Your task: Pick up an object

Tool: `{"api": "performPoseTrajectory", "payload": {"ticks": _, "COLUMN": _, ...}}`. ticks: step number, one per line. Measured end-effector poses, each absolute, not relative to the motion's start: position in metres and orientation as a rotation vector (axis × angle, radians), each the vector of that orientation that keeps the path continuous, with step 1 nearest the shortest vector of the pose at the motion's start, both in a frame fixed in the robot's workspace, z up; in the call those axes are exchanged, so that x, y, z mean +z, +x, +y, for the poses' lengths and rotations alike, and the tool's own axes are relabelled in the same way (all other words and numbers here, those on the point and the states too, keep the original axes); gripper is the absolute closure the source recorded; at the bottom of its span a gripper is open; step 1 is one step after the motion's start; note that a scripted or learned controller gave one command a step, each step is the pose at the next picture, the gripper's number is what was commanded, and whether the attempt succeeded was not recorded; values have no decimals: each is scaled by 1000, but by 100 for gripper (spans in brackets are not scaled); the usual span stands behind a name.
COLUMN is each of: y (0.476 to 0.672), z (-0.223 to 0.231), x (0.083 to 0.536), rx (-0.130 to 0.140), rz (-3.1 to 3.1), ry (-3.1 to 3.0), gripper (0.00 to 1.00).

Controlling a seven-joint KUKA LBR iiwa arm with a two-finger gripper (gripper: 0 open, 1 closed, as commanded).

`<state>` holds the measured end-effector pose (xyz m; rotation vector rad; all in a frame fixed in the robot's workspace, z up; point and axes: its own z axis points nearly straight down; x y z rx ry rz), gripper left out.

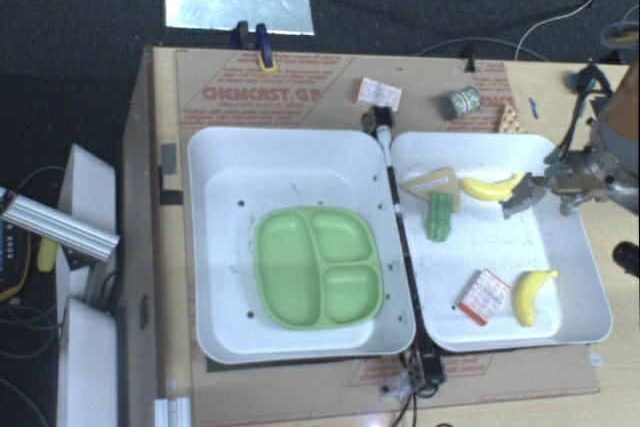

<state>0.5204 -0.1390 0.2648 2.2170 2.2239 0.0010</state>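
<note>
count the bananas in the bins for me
2, both in the right bin: one banana near its top, by the gripper; the other banana near the bottom right.

Five loose things lie in the right bin (590,315): a banana (489,187) at 12 o'clock, a tan wedge (432,183) touching a green block (439,216) at 10, a red-and-white packet (482,296) and a second banana (530,296) at 6.

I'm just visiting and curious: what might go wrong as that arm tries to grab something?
The gripper hangs beside the upper yellow banana, which lies close against a beige wedge-shaped block and a green ridged block; it might nudge those instead. The curved banana could also slip from the grasp.
</note>
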Motion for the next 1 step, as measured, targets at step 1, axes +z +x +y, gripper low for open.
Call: {"api": "performPoseTrajectory", "payload": {"ticks": 1, "y": 536, "z": -109, "x": 161, "rx": -1, "rz": 2226, "ry": 2219, "gripper": 0}}
